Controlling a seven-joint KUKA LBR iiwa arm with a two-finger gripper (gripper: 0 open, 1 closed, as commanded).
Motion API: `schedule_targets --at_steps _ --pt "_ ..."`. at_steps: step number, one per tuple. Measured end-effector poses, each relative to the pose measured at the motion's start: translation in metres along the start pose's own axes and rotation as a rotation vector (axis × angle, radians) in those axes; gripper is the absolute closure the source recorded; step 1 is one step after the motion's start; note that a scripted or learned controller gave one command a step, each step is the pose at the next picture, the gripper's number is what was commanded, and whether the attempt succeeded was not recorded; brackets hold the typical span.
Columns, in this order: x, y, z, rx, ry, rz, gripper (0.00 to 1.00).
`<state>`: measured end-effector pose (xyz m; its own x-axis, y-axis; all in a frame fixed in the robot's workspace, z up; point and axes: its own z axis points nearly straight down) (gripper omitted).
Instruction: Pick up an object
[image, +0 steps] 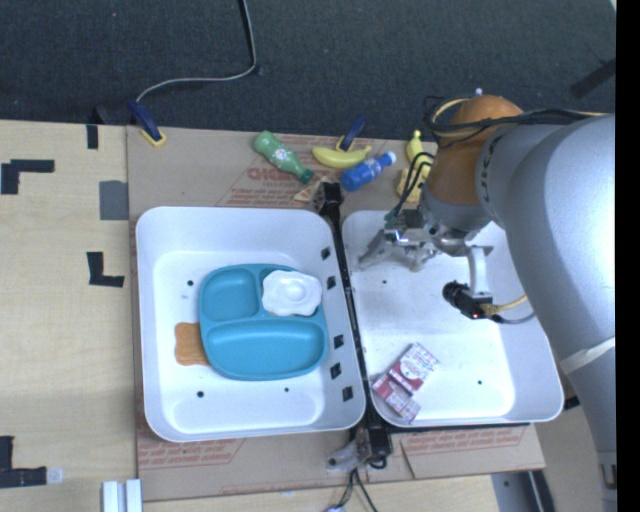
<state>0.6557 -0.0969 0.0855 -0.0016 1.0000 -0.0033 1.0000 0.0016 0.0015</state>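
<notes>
Hovering near the right bin's (520, 395) back edge, the claw (400, 245) looks spread and bare. Forward lies a red-and-white packet (405, 378), likely light, soft, crinkly; best pinched across its narrow width.

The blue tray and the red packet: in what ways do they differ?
The blue tray lies in the left bin; the red packet lies in the right bin. The blue tray is much larger and bears a white fried egg; the red packet bears nothing. Both lie flat.
</notes>
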Motion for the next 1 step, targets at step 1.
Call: schedule_targets --at_steps 1 --pt "-0.0056 0.0132 0.0002 0.0 0.003 -0.001 0.0"
